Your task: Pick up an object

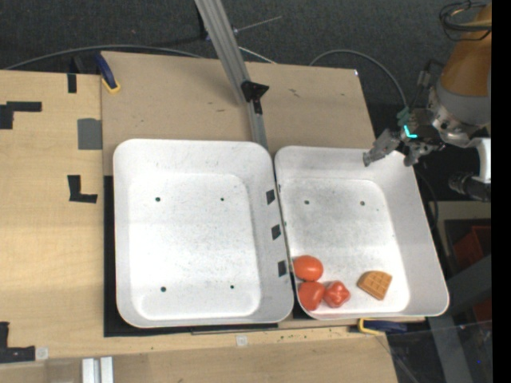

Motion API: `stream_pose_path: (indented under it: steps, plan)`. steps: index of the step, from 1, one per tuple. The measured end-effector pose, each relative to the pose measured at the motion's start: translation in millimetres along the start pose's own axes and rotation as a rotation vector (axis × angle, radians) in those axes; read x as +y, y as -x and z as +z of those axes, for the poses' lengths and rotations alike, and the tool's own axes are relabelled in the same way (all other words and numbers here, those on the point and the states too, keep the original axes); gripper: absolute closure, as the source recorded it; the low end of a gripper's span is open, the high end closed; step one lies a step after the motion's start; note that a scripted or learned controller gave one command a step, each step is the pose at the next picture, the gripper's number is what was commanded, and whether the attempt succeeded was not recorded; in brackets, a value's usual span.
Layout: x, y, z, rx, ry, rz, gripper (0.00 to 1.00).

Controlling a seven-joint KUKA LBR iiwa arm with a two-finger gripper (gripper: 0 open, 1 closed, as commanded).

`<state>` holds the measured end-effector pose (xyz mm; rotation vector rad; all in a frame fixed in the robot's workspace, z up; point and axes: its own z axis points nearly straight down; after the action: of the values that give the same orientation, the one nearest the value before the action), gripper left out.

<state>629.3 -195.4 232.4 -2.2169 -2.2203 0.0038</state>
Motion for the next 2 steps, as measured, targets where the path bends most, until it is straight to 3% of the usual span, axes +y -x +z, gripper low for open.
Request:
stream_pose_path:
  steps: [1, 2]
  plan:
    - [1, 0, -2, -0.002, 0.003, 0.0, 0.0]
    - [5, 9, 53, -0.002, -0.002, 0.001, 0.0]
